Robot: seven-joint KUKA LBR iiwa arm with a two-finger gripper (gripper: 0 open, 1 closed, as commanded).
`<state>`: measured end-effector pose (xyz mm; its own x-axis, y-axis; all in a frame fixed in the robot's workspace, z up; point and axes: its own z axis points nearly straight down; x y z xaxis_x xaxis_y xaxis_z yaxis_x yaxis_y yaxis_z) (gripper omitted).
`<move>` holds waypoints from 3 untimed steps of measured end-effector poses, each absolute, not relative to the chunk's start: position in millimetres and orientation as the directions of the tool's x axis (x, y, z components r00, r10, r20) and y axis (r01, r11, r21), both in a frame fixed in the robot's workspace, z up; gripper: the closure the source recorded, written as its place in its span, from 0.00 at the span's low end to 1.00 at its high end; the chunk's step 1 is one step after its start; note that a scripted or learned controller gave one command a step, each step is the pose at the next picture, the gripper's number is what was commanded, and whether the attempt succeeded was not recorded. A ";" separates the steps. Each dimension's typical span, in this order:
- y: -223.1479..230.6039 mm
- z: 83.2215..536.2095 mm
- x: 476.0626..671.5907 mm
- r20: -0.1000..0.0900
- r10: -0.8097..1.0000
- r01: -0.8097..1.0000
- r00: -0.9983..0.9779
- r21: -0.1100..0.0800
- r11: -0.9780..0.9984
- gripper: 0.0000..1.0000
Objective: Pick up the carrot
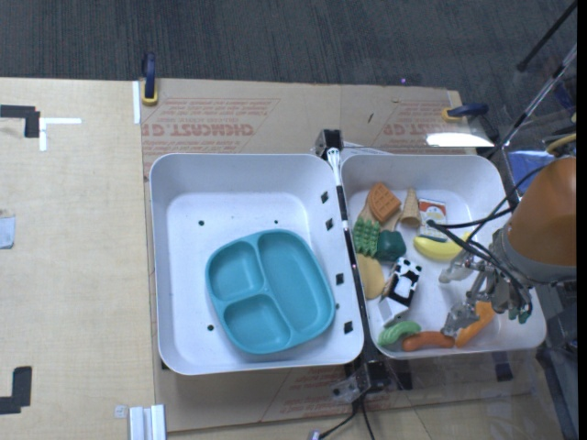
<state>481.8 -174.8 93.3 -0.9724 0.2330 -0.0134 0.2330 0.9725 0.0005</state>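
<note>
White right bin [514, 342]: hand [466, 314] just above carrot [426, 341].

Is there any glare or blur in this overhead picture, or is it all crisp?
Camera view: a bright glare patch lies just beyond the right bin's far rim; the orange arm band looks soft and blurred; the blue tray is evenly lit, with faint shadows.

A rounded orange band [555, 214] is seen above a grey wrist [527, 259]; black cables [459, 236] are looped beside the metallic pincer [472, 305].
</note>
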 end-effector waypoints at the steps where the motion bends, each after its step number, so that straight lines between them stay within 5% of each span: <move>1: -202.9 96.2 485.5 -0.028 -0.045 -0.045 -0.999 -0.006 0.999 0.00; 2: -202.2 97.4 489.3 -0.027 -0.610 -0.610 -0.792 -0.022 0.792 0.00; 3: -216.3 95.4 494.2 -0.021 -0.550 -0.550 -0.835 -0.007 0.835 0.00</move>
<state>494.2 -216.3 95.4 -0.8347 -0.5503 -0.0211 -0.5502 0.8350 -0.0072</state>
